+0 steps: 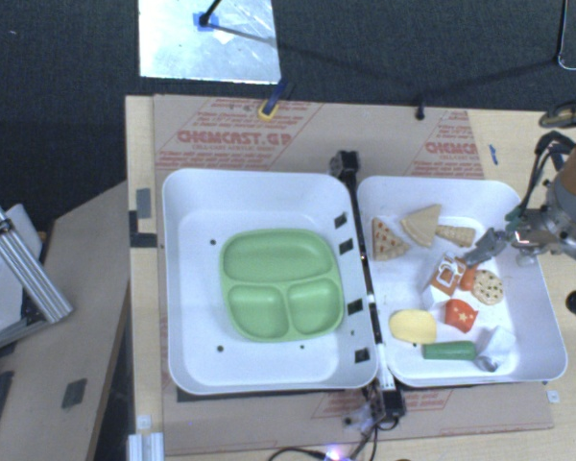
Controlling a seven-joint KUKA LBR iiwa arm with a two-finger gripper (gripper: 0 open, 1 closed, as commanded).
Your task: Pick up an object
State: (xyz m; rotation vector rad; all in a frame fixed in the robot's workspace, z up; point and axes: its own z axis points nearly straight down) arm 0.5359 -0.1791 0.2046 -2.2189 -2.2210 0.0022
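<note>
Grey gripper (pixel 487 245) — over toy food (pixel 459 279).

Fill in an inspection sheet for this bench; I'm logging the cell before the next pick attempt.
Surface: two shallow white bins side by side, left bin, right bin, on a cardboard-covered bench.
Job's things: in the right bin, tan toy wedges, waffle-pattern slice, round cookie, red toy piece, yellow lump, green cylinder.
Clutter: green three-compartment plastic tray in the left bin.
Grippers: gripper over the right bin near the cookie; finger state unclear.
Cables: dark cables at the arm.
Surroundings: dark carpet; shiny silver sheet; aluminium frame.
</note>
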